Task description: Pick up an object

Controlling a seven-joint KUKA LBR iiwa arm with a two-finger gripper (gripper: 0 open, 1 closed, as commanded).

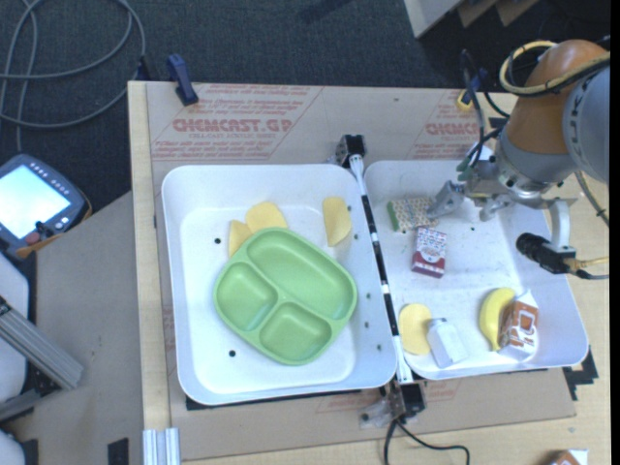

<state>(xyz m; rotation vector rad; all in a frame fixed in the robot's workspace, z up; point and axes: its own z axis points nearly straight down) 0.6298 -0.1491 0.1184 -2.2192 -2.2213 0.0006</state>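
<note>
The cardboard-covered surface carried two shallow white plastic bins side by side, the left bin and the right bin. The grey arm with its orange band reached in from the right and hung over the far part of the right bin. In the left bin lay a green three-compartment plastic tray, with yellow wedge-shaped pieces tucked at its far edge and another yellow piece just to the right of them. The right bin held the likely candidates: a yellow banana-shaped toy beside an orange-and-white packet at the near right, a pale yellow disc touching a small grey-white block at the near left, a small red-and-white carton in the middle, and a speckled green-edged flat packet at the far left. The tool stood low over the far floor of that bin, just right of the speckled packet; whether it was spread or pressed together could not be told, and nothing showed within it. The step appeared to be the approach or descent, with no grasp made. The next move would likely call for centring over one item, probably the nearby packet or carton, before closing.
</note>
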